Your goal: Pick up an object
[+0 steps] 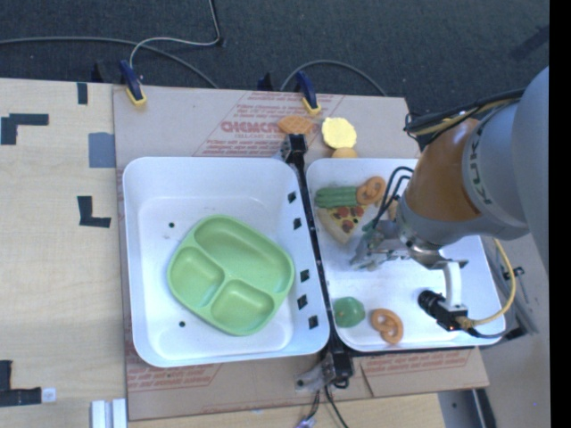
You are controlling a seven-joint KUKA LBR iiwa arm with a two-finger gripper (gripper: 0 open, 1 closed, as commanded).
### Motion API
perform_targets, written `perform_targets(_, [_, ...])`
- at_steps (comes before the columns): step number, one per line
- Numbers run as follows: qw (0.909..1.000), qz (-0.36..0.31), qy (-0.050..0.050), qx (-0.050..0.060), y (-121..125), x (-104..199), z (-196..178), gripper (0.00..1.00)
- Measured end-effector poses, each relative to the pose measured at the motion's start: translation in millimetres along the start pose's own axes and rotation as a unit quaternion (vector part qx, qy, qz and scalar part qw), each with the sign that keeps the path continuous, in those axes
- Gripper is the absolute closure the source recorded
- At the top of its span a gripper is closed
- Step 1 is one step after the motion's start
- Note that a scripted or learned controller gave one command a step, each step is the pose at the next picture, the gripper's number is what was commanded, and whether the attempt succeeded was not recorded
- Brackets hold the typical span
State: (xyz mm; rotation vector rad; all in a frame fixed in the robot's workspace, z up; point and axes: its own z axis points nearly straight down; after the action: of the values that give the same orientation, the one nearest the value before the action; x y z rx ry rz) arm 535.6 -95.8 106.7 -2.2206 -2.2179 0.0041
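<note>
The right bin holds a pizza slice toy, a green cucumber-like piece, an orange pretzel near its far wall, a green round object and a second pretzel near its front. My gripper reaches down into the middle of this bin, just right of the pizza slice. Nothing shows between its tips.
The left bin holds a green divided plate. A yellow round toy and an orange piece lie on the cardboard behind the bins. The arm's orange band hangs over the right bin's far right part.
</note>
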Motion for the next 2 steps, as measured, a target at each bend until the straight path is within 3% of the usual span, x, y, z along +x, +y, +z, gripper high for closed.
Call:
perform_targets(1, [1.0000,-0.001,0.000,-0.001,1,0,-1,0.00])
perform_targets(2, [1.0000,-0.001,0.000,-0.002,38,-2,21,0.00])
